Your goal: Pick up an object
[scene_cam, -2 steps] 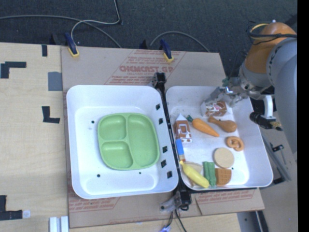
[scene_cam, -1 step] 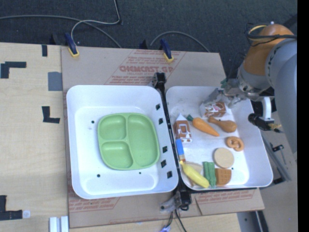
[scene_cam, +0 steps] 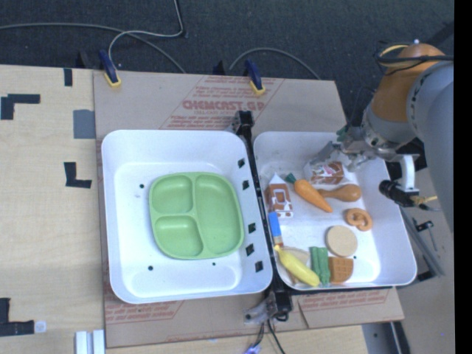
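The right bin (scene_cam: 391,271) holds several toy foods. An orange carrot (scene_cam: 312,195) lies beside a tan drumstick (scene_cam: 345,192), with a pretzel (scene_cam: 358,218) and a round cracker (scene_cam: 341,240) nearer the front. A red and white piece (scene_cam: 327,172) lies at the back of the bin. My gripper (scene_cam: 333,155) hangs low over the bin's back part, right above that red and white piece and partly covering it. The grey arm with its orange band (scene_cam: 398,87) comes in from the right.
A waffle (scene_cam: 340,269), a green piece (scene_cam: 319,264) and a banana (scene_cam: 297,266) lie at the right bin's front. A blue piece (scene_cam: 274,223) and a brown box (scene_cam: 279,198) sit by the divider. The left bin (scene_cam: 125,271) holds a green sectioned plate (scene_cam: 196,216).
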Robot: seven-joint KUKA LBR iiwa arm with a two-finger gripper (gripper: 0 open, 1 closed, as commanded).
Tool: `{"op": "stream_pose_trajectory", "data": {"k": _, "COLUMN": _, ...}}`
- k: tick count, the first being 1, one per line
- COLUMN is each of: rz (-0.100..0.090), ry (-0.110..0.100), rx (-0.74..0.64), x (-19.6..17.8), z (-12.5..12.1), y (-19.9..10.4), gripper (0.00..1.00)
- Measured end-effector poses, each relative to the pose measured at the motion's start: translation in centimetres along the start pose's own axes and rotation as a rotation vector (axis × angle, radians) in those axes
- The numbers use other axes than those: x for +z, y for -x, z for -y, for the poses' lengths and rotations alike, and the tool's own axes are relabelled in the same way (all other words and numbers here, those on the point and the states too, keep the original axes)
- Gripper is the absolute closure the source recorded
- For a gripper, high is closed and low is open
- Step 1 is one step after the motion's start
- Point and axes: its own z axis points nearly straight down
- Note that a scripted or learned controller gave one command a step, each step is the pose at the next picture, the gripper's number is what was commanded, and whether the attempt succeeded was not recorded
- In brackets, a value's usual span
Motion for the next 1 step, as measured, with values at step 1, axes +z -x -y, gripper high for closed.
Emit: {"op": "stream_pose_trajectory", "data": {"k": 1, "rz": 0.001, "ry": 0.011, "rx": 0.000, "x": 0.19, "z": -1.76, "y": -3.24, "gripper": 0.00}}
